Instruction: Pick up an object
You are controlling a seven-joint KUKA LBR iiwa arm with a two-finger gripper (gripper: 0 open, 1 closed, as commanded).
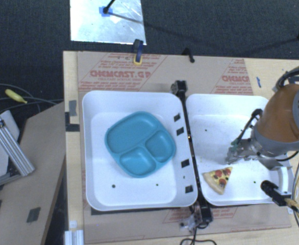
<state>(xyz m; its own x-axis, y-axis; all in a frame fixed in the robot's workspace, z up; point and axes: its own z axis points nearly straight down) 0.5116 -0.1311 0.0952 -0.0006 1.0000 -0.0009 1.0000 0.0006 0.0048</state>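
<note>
- Yellow-crusted toy pizza slice with red toppings lies flat in the right-hand shallow white bin, low in the frame, close to that bin's front rim.
- Its wide crust edge faces lower left and its tip points up and to the right, so the long axis runs on a diagonal.
- Just above and to the right of the slice hang the fingers of the grey arm with its orange band; the slice lies down and to the left of them, near but apart.
- How far the fingers are spread I cannot tell at this size; nothing shows between them.
- Judging from this, the coming move calls for a short shift toward the lower left and a descent.
- Further left, a blue moulded plastic tray with three compartments rests in the left-hand white bin.
- Both bins sit on the brown board worktop.
</note>
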